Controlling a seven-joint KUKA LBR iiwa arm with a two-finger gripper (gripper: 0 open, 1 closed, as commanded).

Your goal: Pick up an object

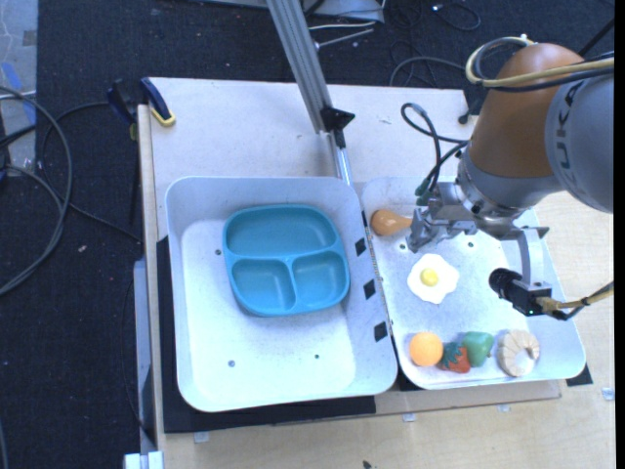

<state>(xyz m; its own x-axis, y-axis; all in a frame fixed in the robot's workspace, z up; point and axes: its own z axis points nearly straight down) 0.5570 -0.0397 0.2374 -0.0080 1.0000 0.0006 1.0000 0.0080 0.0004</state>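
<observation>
Reading partial lettering "UK" on the grey arm (576, 135) at right frame; rest cut off. End effector (430, 231) above fried egg (432, 279), centre-right; grip state cannot be determined, wrist hides it.

Pale bench (244, 115), two shallow white bins side by side, left bin (195, 360), right bin (562, 355)

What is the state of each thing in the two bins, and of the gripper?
Blue tray: lying flat in the left bin, right side up.
Fried egg: flat in the right bin, yolk up.
Bread roll: on the bin floor, beside the gripper.
Orange: resting at the near wall.
Strawberry: lying between the orange and the green piece.
Green piece: lying at the near wall.
Gripper: low over the right bin, nothing seen between its fingers.
</observation>
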